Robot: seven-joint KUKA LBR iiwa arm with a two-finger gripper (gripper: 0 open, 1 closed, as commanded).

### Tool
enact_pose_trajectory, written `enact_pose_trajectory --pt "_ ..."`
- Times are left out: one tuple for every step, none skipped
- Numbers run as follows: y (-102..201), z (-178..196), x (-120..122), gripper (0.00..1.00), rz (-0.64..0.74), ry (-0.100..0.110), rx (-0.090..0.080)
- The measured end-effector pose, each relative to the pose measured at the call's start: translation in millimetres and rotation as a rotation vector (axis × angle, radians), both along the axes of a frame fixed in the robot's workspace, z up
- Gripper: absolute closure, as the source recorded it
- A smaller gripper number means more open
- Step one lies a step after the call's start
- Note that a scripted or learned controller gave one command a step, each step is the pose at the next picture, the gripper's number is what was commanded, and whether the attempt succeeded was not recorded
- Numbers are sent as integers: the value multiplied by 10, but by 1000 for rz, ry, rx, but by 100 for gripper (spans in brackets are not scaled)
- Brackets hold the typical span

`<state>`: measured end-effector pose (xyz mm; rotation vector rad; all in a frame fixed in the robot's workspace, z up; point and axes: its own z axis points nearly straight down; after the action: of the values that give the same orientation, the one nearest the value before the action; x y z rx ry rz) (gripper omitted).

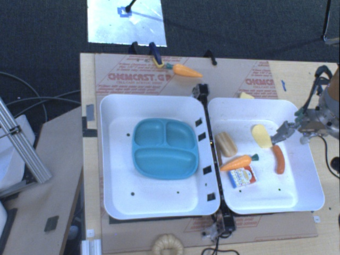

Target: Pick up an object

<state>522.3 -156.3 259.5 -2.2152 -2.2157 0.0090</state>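
The right bin (pixel 305 193) holds a yellow rounded piece (pixel 261 136), a red sausage (pixel 279 160), an orange carrot (pixel 237 162), a tan bread roll (pixel 226 143) and a small blue and red carton (pixel 242 177). My gripper (pixel 280 135) reaches in from the right. It hangs low over the right bin, just right of the yellow piece and above the sausage's upper end. I see nothing held in it.
The left bin (pixel 114 142) holds a blue divided plate (pixel 162 149). A second carrot (pixel 183 70) lies on the board behind the bins, and a small yellow piece (pixel 246 95) sits behind the right bin. A black divider (pixel 208 142) joins the two bins.
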Motion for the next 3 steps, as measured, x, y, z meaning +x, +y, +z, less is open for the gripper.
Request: enact_pose_trajectory --pt "4 60 22 0 3 -12 -2" --pt "-2 -364 -12 0 1 -8 -2" --pt "72 -971 -30 0 1 -6 0"
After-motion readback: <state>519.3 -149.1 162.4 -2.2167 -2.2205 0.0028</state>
